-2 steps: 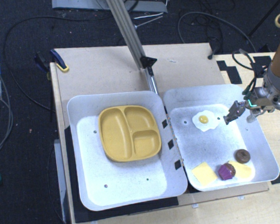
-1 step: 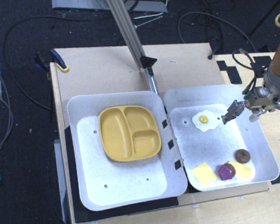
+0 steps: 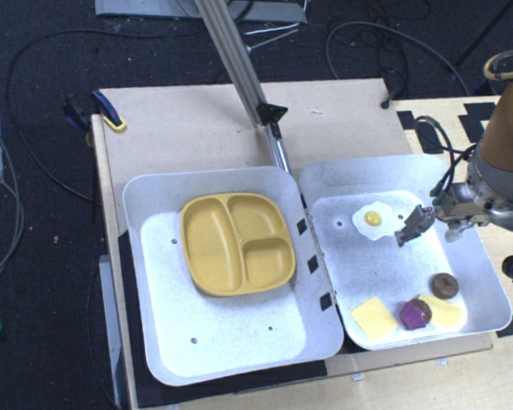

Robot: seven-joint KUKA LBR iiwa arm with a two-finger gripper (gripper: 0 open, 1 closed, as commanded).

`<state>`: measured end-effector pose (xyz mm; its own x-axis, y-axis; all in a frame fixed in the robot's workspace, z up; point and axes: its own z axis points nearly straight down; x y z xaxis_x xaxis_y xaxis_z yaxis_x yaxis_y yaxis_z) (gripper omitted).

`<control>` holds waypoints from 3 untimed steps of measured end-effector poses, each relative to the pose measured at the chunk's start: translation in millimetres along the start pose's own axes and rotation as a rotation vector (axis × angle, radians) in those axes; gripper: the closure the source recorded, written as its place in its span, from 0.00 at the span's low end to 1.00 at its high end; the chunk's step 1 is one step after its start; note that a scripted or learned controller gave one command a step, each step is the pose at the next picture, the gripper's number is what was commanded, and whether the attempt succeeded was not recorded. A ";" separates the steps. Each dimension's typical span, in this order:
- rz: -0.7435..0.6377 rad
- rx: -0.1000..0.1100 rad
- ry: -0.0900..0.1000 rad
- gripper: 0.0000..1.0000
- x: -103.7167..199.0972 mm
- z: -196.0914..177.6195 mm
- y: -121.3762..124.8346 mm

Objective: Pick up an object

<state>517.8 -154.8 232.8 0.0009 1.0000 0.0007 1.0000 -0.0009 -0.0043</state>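
Dark and too blurred to tell whether spread or pinched, the gripper (image 3: 414, 226) hovers just right of the fried egg (image 3: 373, 221) in the right bin (image 3: 483, 270); centre over the yolk before descending.

Gripper (image 3: 412, 227) over rt bin (image 3: 472, 253), just beside fried egg (image 3: 373, 221); yellow tray (image 3: 238, 243) in lt bin (image 3: 157, 287).

place: robotics lab | evidence: loose cables (image 3: 34, 186) on dark floor, aluminium camera pole (image 3: 231, 51), wooden bench (image 3: 233, 126)
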 end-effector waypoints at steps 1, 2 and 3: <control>0.000 0.001 0.001 0.00 8.6 53.9 -7.0; 0.001 0.002 0.001 0.00 4.5 104.1 -16.8; 0.001 -0.004 -0.001 1.00 4.5 91.2 -14.7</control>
<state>502.7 -150.3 141.7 0.0020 1.0000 -0.0002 1.0000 -0.0020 0.0001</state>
